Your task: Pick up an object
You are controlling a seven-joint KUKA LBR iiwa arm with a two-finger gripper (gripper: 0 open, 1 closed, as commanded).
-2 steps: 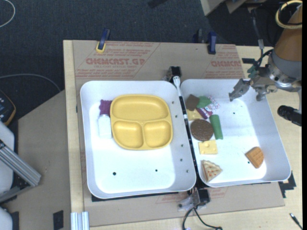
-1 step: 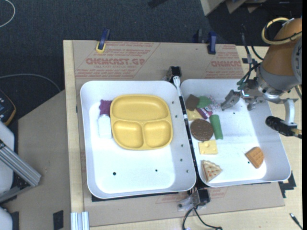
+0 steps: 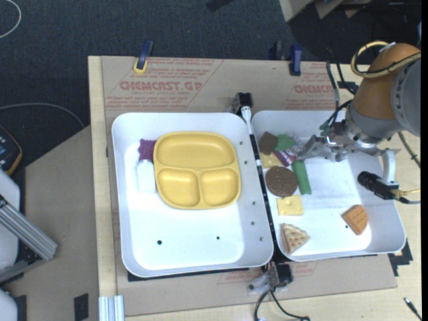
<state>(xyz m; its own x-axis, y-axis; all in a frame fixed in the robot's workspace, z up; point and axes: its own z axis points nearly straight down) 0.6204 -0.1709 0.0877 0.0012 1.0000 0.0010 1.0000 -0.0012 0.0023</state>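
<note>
My gripper [image 3: 309,148] reaches in from the right over the upper part of the right bin [image 3: 388,241]. Its tip is low, close to a cluster of small items at the bin's upper left: a brown piece [image 3: 268,141], a green piece [image 3: 286,141] and a purple piece [image 3: 286,156]. A green stick [image 3: 302,177] lies just below the tip, beside a round brown cookie [image 3: 280,180]. Further down lie a yellow cheese square [image 3: 289,206], a pizza-like wedge [image 3: 294,237] and an orange bread piece [image 3: 355,219]. I see nothing lifted.
The left bin [image 3: 180,249] bears a yellow divided plate [image 3: 196,168], with a purple item [image 3: 146,149] and a white item [image 3: 145,176] at its left side. A black part with a cable [image 3: 374,184] hangs over the right bin's right side. Clamps [image 3: 141,57] grip the board's far edge.
</note>
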